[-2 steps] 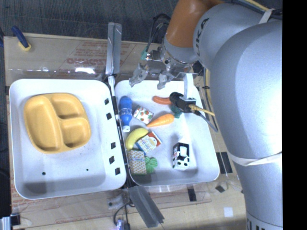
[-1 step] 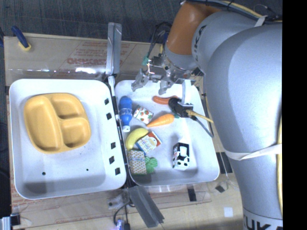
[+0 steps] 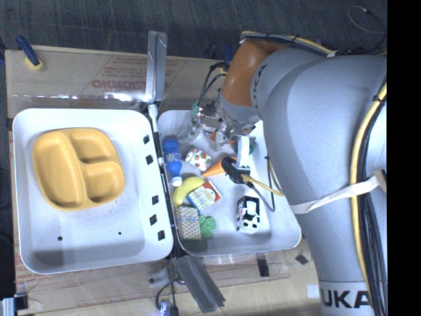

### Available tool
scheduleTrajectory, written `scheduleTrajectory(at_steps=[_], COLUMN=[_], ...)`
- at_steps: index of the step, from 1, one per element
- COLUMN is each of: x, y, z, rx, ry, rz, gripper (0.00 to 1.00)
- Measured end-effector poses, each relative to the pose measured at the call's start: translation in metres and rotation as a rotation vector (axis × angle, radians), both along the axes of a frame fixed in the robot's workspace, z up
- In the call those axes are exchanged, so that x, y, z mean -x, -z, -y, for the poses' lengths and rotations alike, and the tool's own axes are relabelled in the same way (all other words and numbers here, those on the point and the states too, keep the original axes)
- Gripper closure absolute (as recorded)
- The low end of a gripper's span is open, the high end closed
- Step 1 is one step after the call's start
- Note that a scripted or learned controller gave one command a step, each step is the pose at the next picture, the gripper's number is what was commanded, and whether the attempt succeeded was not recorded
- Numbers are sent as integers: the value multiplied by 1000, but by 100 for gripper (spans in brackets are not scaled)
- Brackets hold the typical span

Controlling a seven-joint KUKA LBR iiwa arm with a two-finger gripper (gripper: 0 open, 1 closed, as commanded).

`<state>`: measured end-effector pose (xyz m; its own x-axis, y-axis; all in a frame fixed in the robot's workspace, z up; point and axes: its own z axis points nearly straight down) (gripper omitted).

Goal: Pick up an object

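Observation:
My gripper [image 3: 209, 129] hangs low over the far end of the right bin [image 3: 284, 237], under the orange wrist band. Just in front of it lie a white ball with red spots [image 3: 197, 158] and an orange carrot-like piece [image 3: 216, 170]. A blue bottle [image 3: 172, 157] lies along the bin's left wall. Nearer the front are a yellow banana [image 3: 186, 189], a colourful small carton [image 3: 208, 195], a checked packet [image 3: 187, 221], a green piece [image 3: 208, 225] and a black-and-white cow-patterned box [image 3: 248, 214]. The wrist hides what is directly beneath the gripper.
The left bin [image 3: 85, 245] holds a yellow divided tray [image 3: 79, 166] in its far half. A metal divider with black clips [image 3: 156, 176] separates the two bins. The big grey arm [image 3: 322, 143] covers the right side of the bench.

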<state>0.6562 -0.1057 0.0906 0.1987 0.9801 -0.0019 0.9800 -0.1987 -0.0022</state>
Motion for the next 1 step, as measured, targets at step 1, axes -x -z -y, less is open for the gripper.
scheduleTrajectory(at_steps=[1], x=[-1], y=[-10], z=[-1], rx=[-1], ry=[-6], rz=[0], gripper=[100])
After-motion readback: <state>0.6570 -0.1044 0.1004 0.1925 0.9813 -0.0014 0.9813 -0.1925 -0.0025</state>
